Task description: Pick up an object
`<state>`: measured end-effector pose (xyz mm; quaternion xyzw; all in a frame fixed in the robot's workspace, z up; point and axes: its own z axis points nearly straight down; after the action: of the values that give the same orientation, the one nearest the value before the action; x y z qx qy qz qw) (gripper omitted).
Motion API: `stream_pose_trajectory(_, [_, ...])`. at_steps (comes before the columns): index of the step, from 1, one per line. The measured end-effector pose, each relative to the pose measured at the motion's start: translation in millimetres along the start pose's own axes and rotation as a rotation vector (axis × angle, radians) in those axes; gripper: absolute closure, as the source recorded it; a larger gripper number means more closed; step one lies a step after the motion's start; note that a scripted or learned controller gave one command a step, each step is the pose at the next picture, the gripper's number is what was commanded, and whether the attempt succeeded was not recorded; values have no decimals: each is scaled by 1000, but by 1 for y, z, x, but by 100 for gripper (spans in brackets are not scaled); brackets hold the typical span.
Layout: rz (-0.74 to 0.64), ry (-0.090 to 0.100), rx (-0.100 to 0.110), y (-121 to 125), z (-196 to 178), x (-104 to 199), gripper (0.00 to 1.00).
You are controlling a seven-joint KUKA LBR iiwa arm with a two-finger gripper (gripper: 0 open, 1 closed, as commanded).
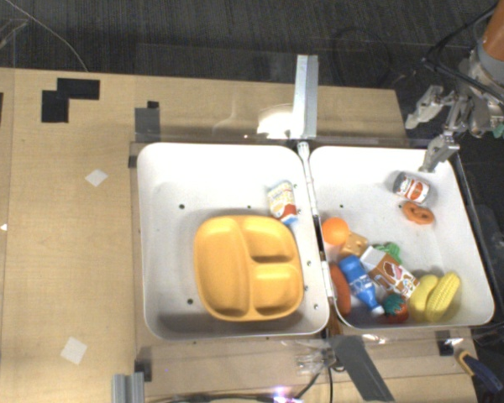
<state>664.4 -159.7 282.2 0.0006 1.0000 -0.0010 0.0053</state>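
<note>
The left bin (164, 225) held a glossy yellow divided tray (248, 265) and a small printed packet (281, 200) by the divider. The right bin (361, 179) held a small can (412, 189) beside an orange disc (418, 214), and farther forward a heap: an orange ball (334, 230), a blue bottle (357, 282), a yellow corn cob (435, 295). The gripper (433, 137) hung spread wide and holding nothing over that bin's far right corner, just above the can.
</note>
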Motion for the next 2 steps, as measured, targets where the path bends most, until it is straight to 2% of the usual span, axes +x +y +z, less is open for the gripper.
stream_pose_trajectory(1, [234,9,-2,-9,120,26,0])
stream_pose_trajectory(2, [611,-1,0,7,193,48,0])
